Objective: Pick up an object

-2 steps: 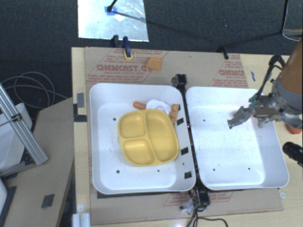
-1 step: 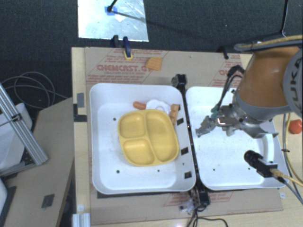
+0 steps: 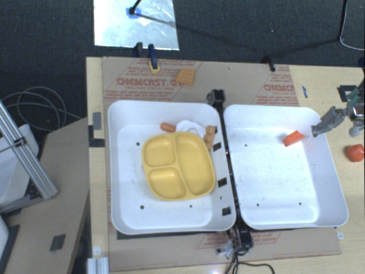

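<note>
A small orange block (image 3: pixel 292 137) lies in the right bin (image 3: pixel 285 210), near its far right part. My gripper (image 3: pixel 323 126) reaches in over the bin's right rim, its tip just right of the orange block and close to it. I see nothing held in it. In the left bin (image 3: pixel 122 153) sits a yellow divided plate (image 3: pixel 177 165). Behind the plate lie a small orange sausage-shaped piece (image 3: pixel 167 127), a white piece (image 3: pixel 189 128) and a tan block (image 3: pixel 210 134).
A tan block (image 3: pixel 185 76) rests on the cardboard behind the left bin, near blue clamps (image 3: pixel 151 53). An orange piece (image 3: pixel 355 152) shows at the right edge outside the right bin. A black divider (image 3: pixel 223 153) runs between the bins.
</note>
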Robot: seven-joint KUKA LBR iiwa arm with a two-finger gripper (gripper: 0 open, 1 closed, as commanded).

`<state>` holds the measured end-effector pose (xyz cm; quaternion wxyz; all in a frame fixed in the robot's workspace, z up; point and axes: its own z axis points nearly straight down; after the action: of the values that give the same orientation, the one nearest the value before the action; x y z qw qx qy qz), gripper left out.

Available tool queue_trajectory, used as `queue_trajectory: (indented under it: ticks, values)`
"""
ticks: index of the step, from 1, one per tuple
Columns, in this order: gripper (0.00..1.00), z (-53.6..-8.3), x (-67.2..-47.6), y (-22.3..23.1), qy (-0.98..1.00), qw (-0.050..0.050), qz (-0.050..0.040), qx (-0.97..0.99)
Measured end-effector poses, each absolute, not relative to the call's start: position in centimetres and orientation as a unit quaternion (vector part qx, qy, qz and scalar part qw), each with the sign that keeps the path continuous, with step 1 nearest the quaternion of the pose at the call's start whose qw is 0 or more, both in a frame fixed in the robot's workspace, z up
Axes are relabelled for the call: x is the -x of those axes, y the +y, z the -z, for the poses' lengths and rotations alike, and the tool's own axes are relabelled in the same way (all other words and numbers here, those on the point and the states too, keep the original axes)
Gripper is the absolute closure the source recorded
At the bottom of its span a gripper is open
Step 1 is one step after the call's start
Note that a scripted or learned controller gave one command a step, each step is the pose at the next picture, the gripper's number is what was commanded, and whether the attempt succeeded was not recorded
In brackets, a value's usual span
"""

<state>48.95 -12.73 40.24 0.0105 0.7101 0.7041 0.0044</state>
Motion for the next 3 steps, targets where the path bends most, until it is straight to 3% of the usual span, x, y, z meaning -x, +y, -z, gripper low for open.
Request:
queue_trajectory:
  ticks: [1, 2, 3]
  values:
    - [0.00, -30.7, -48.4, -20.7, 0.705, -0.001, 0.0027, -0.710]
    - [0.00, -31.2, -48.7, -20.2, 0.708, 0.001, -0.0002, -0.706]
    - [0.00, -21.8, -48.5, -20.6, 0.707, -0.003, 0.0015, -0.707]
